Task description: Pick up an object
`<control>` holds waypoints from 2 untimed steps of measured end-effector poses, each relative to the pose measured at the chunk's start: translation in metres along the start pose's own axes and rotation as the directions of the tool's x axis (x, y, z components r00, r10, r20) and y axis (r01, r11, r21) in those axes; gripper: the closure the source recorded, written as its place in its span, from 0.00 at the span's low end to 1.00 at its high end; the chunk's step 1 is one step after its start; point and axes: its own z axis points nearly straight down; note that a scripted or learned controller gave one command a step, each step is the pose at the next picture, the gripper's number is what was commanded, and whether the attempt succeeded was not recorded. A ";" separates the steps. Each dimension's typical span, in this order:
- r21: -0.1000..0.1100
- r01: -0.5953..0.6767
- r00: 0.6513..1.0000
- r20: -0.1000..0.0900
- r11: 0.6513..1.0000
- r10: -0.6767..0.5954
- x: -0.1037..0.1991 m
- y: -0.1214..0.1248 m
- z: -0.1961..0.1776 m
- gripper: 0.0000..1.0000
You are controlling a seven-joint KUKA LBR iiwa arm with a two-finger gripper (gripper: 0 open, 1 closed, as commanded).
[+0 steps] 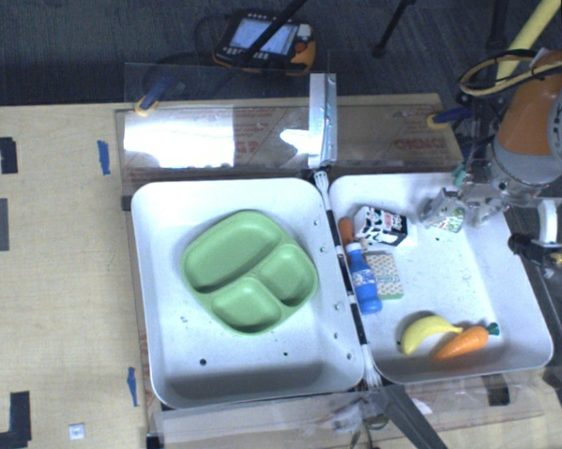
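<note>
The right bin (491,283) holds several objects. A black-and-white patterned carton (383,226) lies near its back left, with a small orange piece (345,230) beside it. A blue bottle (363,278) lies along the left wall next to a checkered packet (387,273). A yellow banana (426,331) and an orange carrot (462,342) rest at the front. My gripper (449,210) hovers low over the bin's back right corner, to the right of the carton and apart from it.
The left bin (161,272) carries a green divided plate (251,270). A metal divider (345,281) separates the bins. A clear panel (220,138) stands behind them, and cables and a stand crowd the far right.
</note>
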 end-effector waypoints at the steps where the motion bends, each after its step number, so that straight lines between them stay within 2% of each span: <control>1: 0.011 0.117 0.993 -0.008 0.993 -0.116 0.009 0.028 0.021 0.00; 2: 0.003 0.121 0.993 -0.004 0.993 -0.121 0.011 0.031 0.009 1.00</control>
